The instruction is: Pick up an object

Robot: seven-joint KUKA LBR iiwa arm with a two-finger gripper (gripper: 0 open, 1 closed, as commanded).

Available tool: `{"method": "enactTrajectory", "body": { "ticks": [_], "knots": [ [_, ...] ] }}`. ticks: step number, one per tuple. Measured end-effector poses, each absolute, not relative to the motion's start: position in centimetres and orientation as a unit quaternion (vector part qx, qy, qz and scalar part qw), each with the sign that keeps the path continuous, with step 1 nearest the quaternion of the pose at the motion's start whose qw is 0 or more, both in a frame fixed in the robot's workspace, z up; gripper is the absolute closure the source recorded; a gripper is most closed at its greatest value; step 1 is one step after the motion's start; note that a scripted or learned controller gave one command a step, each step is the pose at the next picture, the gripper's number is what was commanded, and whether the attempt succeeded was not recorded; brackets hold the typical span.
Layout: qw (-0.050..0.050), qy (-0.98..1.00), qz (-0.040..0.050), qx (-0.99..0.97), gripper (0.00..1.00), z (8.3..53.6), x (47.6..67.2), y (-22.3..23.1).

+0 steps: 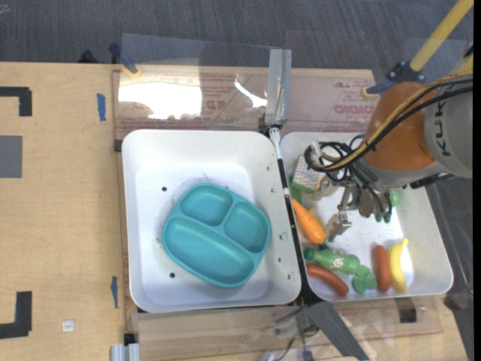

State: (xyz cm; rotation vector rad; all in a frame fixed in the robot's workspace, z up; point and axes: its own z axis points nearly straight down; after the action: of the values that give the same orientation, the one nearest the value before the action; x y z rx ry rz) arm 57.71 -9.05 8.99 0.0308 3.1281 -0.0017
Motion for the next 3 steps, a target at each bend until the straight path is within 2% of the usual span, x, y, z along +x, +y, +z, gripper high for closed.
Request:
{"method": "enactTrajectory", "body": {
  "ticks": [1,2,3],
  "knots": [
    [0.015,0.994,-0.0009,0.113,0.0,9.2,48.8,-9.7],
    [0.007,0.989,0.0018,0.149,0.0,19.0,55.4,-3.7],
    [0.003,0.99,-0.0007,0.141,0.0,21.3,48.0,-8.8]
  ]
}}
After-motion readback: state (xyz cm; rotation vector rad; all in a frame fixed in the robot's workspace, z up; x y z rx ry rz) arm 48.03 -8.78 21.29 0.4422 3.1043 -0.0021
